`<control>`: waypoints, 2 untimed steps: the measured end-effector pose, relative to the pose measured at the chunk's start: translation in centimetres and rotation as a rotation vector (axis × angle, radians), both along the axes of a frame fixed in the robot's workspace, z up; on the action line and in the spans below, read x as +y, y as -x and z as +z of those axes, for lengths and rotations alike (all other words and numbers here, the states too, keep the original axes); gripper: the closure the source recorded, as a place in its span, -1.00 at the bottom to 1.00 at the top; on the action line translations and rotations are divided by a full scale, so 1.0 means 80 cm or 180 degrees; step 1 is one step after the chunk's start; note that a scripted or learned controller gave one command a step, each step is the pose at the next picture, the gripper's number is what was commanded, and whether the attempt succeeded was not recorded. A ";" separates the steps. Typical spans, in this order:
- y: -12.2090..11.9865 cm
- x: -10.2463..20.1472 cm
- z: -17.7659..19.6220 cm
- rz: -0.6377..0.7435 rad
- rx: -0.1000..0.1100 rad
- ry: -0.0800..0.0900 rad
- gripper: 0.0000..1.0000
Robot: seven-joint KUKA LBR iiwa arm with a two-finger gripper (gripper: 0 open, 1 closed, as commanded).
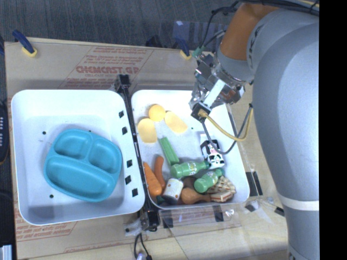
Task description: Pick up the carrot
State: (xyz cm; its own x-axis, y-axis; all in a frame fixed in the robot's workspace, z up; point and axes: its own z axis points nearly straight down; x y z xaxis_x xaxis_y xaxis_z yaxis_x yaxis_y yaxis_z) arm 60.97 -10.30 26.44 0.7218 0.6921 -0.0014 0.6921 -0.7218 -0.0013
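The orange carrot lies in the right bin, against its left wall near the front, thin end pointing away. A shorter orange stick lies right beside it. My gripper hangs over the back right corner of that bin, well away from the carrot and above the bin floor. Nothing shows between its fingers, and the wrist hardware hides how they stand.
Round the carrot lie a green stick, two green bottles, a white cup, a brown piece and a waffle. Three yellow pieces sit at the back, with a black-and-white toy nearby. The left bin holds a blue divided plate.
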 end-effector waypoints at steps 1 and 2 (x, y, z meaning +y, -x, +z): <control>0.001 0.003 -0.005 0.0010 0.0023 -0.0009 -1.00; -0.032 0.011 -0.177 0.0609 0.0062 -0.0022 -1.00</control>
